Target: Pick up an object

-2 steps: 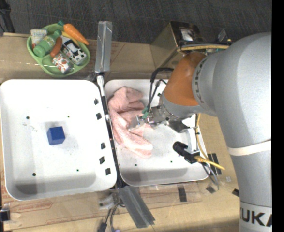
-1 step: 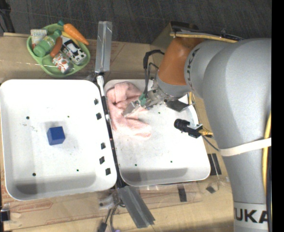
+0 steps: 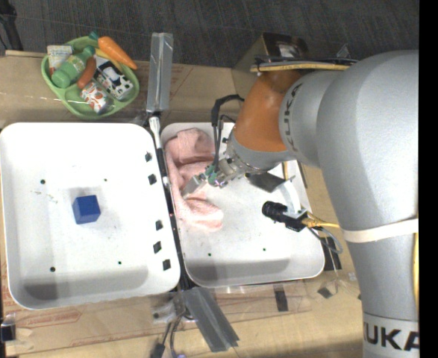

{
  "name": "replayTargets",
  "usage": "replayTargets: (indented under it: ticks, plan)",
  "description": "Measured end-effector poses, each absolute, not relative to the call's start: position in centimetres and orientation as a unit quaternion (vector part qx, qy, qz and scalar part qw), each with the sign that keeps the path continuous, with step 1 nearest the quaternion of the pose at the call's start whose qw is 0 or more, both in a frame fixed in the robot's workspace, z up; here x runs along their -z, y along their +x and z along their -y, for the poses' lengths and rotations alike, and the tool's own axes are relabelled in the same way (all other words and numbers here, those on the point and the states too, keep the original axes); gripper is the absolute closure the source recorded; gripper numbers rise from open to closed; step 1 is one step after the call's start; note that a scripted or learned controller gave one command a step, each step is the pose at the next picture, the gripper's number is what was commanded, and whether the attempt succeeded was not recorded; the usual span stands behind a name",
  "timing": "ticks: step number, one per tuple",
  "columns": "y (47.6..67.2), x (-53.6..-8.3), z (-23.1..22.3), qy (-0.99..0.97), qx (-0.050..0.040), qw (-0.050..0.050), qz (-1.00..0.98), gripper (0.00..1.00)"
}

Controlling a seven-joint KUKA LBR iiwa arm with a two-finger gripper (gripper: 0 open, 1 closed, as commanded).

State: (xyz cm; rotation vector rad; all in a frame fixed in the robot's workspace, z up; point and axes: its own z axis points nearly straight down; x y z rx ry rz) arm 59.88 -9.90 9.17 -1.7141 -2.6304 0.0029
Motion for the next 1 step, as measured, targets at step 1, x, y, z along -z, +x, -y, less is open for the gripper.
replayTargets:
  ticks: [1]
  plan:
    - [54.35, -9.15, 10.72, -0.537, -0.0007, 0.002, 0.844, 0.0]
